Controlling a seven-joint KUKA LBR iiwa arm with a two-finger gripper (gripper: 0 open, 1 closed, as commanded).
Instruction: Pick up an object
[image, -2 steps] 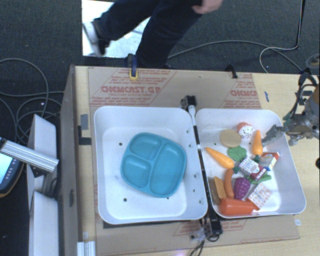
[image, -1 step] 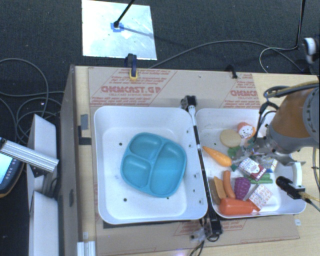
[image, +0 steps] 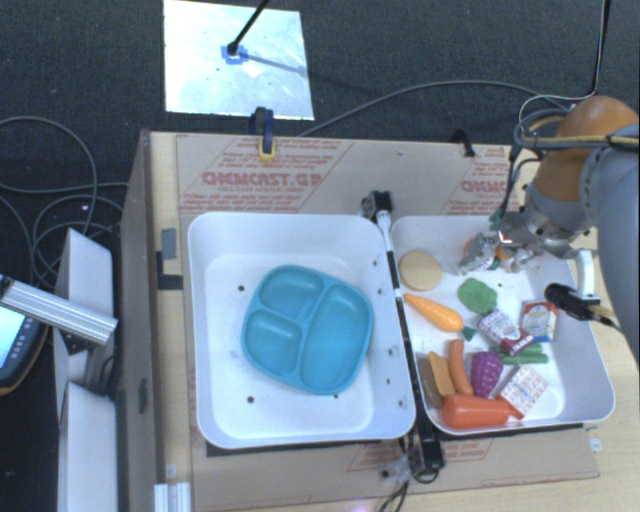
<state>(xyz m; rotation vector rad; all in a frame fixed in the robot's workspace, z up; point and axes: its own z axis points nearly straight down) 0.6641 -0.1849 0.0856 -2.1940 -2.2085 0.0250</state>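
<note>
Illumination was even and fairly bright, diffuse from above, with a cool bluish cast. The two white bins (image: 215, 330) were the brightest surfaces and lay close to overexposed, so their rims lost detail. Shadows were soft and short: a faint one hugged the near edge of the blue plate (image: 308, 328), and small ones sat under the toys in the right bin. The foil sheet (image: 238, 58) at the far left showed patchy glare. The dark floor around the bench was grainy. The picture was low in resolution and slightly soft throughout; the gripper (image: 490, 250) was smeared, and the printing on the cardboard (image: 262, 180) was barely legible.
</note>
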